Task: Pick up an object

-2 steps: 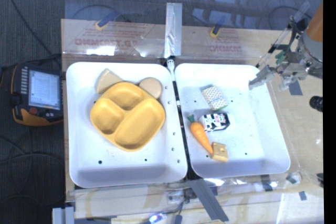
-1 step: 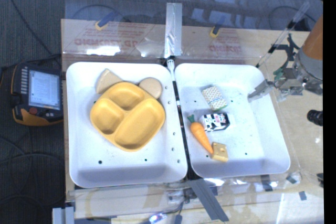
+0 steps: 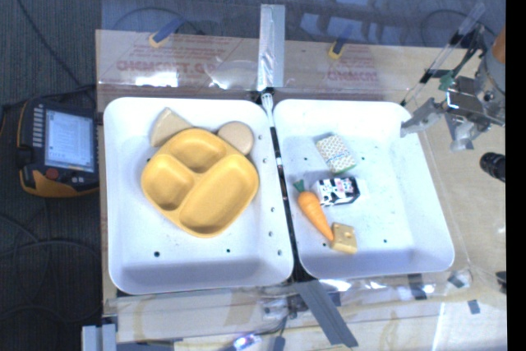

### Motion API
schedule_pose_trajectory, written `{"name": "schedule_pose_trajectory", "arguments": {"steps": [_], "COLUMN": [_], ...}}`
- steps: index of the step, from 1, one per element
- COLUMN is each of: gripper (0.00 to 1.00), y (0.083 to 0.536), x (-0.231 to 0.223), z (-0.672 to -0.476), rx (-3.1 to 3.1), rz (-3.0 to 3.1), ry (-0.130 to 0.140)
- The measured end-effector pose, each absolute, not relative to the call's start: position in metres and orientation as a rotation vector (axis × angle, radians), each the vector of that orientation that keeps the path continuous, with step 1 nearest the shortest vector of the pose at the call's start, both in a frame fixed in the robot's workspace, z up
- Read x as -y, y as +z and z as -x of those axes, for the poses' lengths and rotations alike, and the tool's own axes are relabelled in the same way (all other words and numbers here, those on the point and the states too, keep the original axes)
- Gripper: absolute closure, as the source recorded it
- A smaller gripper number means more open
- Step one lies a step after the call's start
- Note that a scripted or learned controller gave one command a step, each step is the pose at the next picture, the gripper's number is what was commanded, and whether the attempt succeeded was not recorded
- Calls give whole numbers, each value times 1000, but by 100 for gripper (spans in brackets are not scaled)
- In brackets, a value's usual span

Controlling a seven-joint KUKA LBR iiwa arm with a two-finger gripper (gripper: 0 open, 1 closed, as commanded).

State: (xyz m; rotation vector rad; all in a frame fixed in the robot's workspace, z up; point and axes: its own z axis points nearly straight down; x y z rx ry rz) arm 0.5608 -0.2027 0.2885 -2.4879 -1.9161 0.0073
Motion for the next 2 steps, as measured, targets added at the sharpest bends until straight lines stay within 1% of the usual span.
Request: {"name": "schedule_pose_trajectory", "arguments": {"steps": [1,2], "gripper": [0,0], "y": [199,134], "x": [144,115], "z": [-537,-517], "rx": [1975,2233], "rz": [2436,2201], "ry": [9,5]}}
